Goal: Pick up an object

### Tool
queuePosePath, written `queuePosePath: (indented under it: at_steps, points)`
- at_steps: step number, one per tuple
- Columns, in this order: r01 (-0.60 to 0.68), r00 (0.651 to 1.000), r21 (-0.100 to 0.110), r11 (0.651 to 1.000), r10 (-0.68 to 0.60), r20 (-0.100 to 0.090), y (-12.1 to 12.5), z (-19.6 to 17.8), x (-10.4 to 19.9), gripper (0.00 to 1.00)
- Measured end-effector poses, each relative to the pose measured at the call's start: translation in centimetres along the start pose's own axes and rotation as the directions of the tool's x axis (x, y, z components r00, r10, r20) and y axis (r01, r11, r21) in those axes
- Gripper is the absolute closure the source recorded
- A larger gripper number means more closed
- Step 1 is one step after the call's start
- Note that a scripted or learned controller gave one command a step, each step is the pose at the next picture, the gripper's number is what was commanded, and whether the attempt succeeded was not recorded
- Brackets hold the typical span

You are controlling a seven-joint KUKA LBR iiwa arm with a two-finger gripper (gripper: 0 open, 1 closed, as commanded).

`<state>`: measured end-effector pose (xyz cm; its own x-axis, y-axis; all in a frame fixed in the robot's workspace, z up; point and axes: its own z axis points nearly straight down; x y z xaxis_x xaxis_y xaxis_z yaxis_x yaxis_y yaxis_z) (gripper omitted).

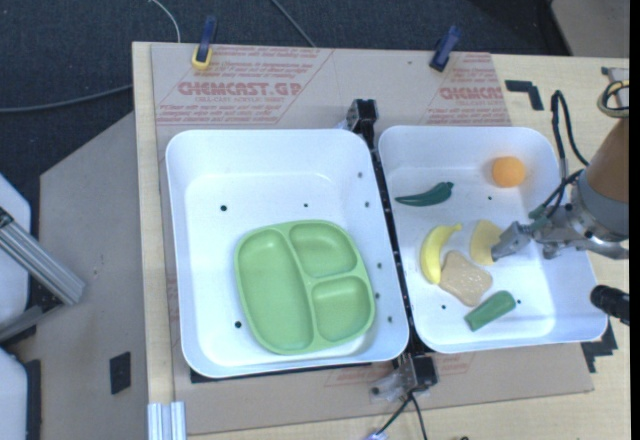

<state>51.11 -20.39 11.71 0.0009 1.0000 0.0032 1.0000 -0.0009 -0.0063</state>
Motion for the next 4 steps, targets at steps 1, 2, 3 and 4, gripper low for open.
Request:
queuePosePath:
  at_steps: [1,2,3,4]
  points:
    - [0.0,1.0,-0.001,1.0,0.0,0.001,-0.1,3.5,0.0,0.0]
    - [-0.001,1.0,-0.006,1.0,0.001,0.003,0.0,2.3,0.0,1.0]
    - [0.0,1.0,-0.011,1.0,0.001,0.006,-0.7,-2.3,0.0,1.0]
    - [0.001,1.0,-0.013,1.0,-0.001,0.007,-0.7,-7.0,-0.9,1.0]
